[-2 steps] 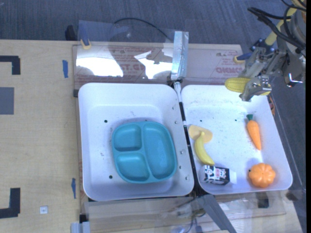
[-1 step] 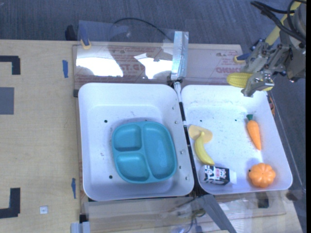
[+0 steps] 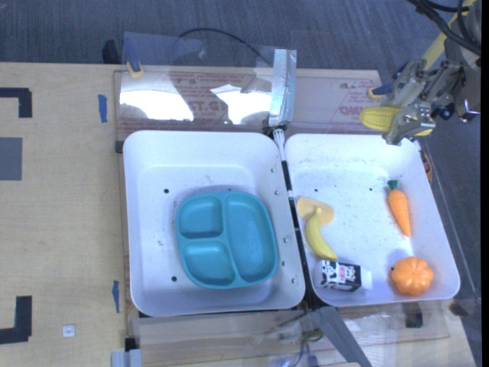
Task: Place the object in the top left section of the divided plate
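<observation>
The wide wooden table carries two shallow white bins, the left one holding the teal divided plate, its top left section bare. Up at the right bin's far corner, the pincer seems closed on a yellow corn cob. That grip looks slight, so the cob could slip out on the long carry over to the plate.

Bright, even light falls from above. Strong glare whitens the clear panel along the table's far edge, and the white bins look nearly overexposed. Shadows are soft and short under the blue plate. Focus is slightly soft throughout; the hand is faintly blurred.
</observation>
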